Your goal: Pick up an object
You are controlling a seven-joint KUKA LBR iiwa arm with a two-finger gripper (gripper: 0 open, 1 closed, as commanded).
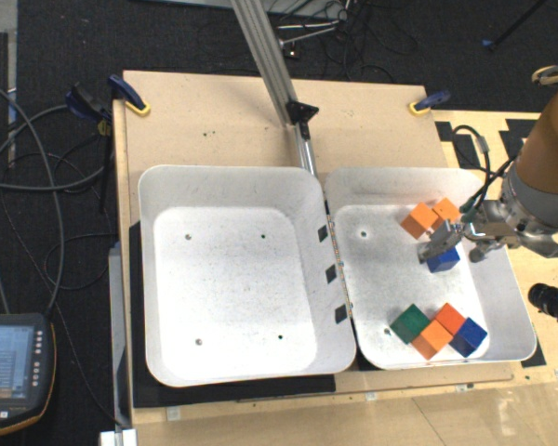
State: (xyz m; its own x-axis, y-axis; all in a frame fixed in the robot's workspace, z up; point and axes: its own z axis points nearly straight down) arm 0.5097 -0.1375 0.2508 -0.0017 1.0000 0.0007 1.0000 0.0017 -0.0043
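Camera view: gripper [444,242] between orange block [419,220], blue block [443,261].

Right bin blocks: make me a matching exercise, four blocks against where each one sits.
Column one:
1. green block
2. blue block at the gripper
3. orange block near the far wall
4. blue block in the near cluster

Column two:
A. right end of the near cluster
B. left end of the near cluster
C. right under the gripper, mid-bin
D. just above and left of the gripper

Pairs: 1-B, 2-C, 3-D, 4-A
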